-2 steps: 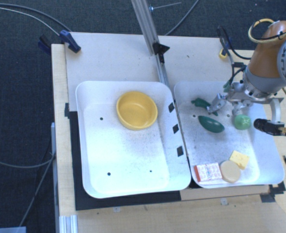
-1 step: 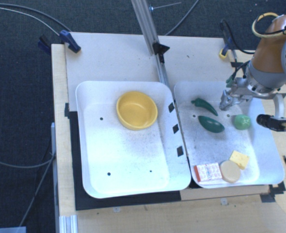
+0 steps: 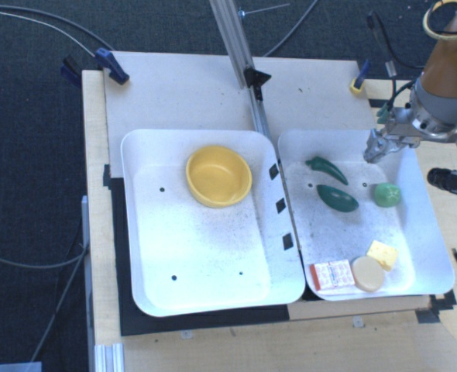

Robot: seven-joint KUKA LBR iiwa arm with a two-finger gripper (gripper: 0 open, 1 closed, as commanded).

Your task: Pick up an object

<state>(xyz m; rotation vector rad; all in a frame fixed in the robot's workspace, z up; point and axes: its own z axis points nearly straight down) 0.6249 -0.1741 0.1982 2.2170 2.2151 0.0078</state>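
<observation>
Hovering over right bin [image 3: 422, 231] far edge, gripper [image 3: 374, 150] seen tilted; jaw state cannot be told. Green ball [image 3: 386, 195] near, peppers [image 3: 337, 199] beside; bare floor left of peppers.

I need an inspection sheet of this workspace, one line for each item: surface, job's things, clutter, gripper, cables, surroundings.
Surface: pale bench bearing left bin and right bin, side by side.
Job's things: yellow bowl in left bin; in right bin two dark green pieces, light green ball, yellow block, beige disc, red-and-white packet.
Clutter: nothing seen.
Gripper: gripper over right bin's far edge, holding nothing visible.
Cables: grey cables on floor at left.
Surroundings: dark carpet; blue clamp; metal pole.
</observation>
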